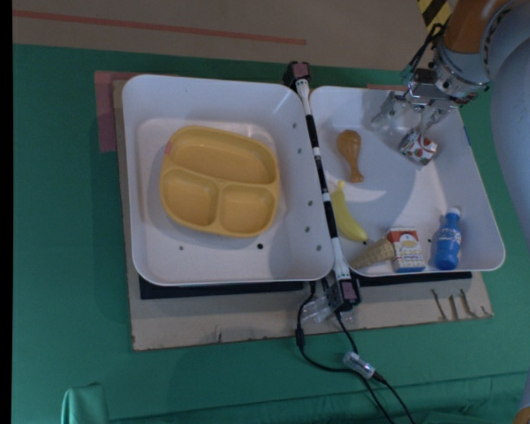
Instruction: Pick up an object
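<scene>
So I'm hanging over the far part of the right bin [477,237], my gripper [412,124] just above a small red-and-white cube [419,148] (a carton maybe, too small to read). Whether my fingers are spread or closed I can't tell; the metal linkage blurs together at this slant, and nothing sits visibly between them, so I claim no hold. The cube looks like my target, judging by how I'm lined up over it; it rests on the bin floor near the far right wall.

The rest lies well apart, probably scattered so each piece can be taken alone: a brown drumstick [351,154], glossy plastic with a knobbed bone end; a banana [346,214], smooth and curved, lying along the divider [318,166]; a cone [374,253], ridged, touching a flat red box [406,248]; a blue bottle [448,239], rounded, white cap.

The left bin [159,263] holds a yellow tray [218,180], three compartments, matte (not a likely pick, too wide).
</scene>
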Available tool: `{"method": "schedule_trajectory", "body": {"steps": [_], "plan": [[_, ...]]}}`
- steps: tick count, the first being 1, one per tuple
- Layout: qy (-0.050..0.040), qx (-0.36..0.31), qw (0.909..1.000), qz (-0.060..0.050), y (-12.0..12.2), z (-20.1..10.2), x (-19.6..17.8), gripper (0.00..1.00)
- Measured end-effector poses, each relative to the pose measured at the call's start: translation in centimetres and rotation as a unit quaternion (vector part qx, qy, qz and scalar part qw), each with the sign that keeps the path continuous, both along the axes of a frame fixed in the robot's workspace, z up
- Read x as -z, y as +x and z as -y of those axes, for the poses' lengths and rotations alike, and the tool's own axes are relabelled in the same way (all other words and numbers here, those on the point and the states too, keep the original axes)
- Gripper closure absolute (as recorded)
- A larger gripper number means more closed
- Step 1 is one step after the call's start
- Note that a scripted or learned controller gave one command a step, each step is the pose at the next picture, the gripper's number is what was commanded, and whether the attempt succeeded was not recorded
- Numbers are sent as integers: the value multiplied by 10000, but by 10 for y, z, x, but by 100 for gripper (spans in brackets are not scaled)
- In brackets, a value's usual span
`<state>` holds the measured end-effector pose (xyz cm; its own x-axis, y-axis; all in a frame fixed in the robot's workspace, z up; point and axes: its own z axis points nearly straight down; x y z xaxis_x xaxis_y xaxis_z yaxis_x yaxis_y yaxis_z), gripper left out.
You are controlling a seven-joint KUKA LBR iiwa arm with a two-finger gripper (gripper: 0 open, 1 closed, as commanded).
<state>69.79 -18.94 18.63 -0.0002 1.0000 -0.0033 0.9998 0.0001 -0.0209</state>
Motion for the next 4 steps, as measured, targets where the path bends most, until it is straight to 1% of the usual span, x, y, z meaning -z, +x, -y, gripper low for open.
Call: {"method": "schedule_trajectory", "body": {"steps": [2, 3, 4], "plan": [[-7, 4, 10000, -5, 0, 0, 0, 0], [-17, 18, 10000, 19, 0, 0, -6, 0], [-16, 4, 10000, 14, 1, 1, -3, 0]]}}
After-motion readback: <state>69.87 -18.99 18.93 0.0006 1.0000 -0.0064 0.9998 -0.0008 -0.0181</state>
